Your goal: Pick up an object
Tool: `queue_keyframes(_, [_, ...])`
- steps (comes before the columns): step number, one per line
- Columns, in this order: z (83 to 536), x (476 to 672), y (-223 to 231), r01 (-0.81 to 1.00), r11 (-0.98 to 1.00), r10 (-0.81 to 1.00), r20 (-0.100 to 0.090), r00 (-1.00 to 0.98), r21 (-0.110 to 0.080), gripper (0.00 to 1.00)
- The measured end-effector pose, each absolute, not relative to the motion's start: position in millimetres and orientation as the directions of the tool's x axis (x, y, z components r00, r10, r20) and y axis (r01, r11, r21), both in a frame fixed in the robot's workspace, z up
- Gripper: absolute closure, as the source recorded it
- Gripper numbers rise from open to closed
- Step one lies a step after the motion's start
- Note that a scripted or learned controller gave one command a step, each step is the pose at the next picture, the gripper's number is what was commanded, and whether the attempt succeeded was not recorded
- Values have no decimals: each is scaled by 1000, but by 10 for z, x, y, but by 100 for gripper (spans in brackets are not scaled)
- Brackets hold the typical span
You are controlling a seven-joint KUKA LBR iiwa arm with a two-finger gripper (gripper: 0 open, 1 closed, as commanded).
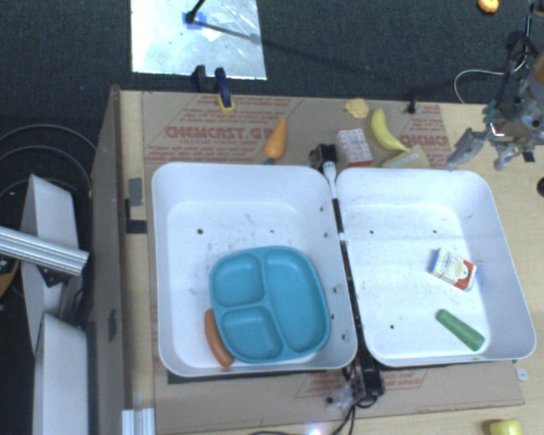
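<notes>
- Camera view looks down on 2 white bins side by side; the left bin holds a blue tray with 3 compartments and an orange sausage-shaped toy lying just beside the tray's lower left corner.
- The right bin holds a small white carton near its right wall and a green pickle-shaped piece nearer the front corner; the 2 lie apart from each other.
- The gripper hangs above the bench beyond the right bin's far right corner, its 2 fingers spread apart with nothing between them.
- The nearest things to take are the carton and the green piece.
- I judge the carton to be light and a little crushable, so it should be pinched across its narrow sides, not hard.
- The green piece looks smooth and rounded, so it may slip or roll; a hold across its middle seems safest.
</notes>
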State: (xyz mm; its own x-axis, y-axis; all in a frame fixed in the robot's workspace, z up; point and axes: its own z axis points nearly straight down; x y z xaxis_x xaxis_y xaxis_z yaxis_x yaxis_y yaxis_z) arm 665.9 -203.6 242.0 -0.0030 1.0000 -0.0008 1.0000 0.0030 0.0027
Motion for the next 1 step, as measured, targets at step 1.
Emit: queue_keyframes(1, [1189, 6093, -2062, 1000, -1, 1000, 3, 1, -11, 0])
